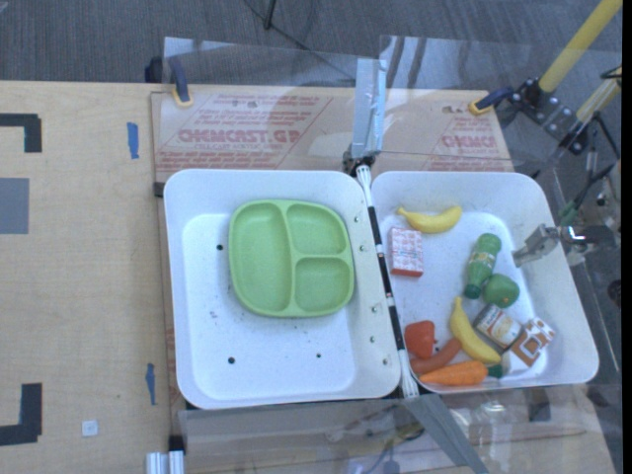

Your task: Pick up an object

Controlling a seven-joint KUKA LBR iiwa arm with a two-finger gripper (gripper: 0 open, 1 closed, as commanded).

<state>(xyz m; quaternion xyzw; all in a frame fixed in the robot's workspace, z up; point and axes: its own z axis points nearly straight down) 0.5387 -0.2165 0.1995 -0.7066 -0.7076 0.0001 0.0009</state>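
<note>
Nothing has been picked up yet, as far as the view shows — every object lies in the bins, and the whole of the grasp is left to do. The left bin (pixel 188 294) carries a green divided plate (pixel 291 258), set toward its far right corner. The right bin (pixel 568 265) holds the likely candidates: a yellow banana (pixel 431 219) near its far edge, a small red-and-white carton (pixel 406 252) just beside the left wall, a green bottle (pixel 482 263) with a round green fruit (pixel 502 289) touching it near the middle, and a crowded heap along the near edge — a second banana (pixel 470 333), a red pepper (pixel 420 338), an orange carrot (pixel 454 373), a small can (pixel 496 325) and an orange-and-white box (pixel 534 342). The hand (pixel 538 245) sits at the right rim of the right bin, metallic and seen partly through clutter beyond the counter; I cannot tell how far open it is, and nothing shows between its tips. It touches no object that I can make out. The green bottle and fruit lie nearest to it, apart from the heap, and so look the easier choice.
</note>
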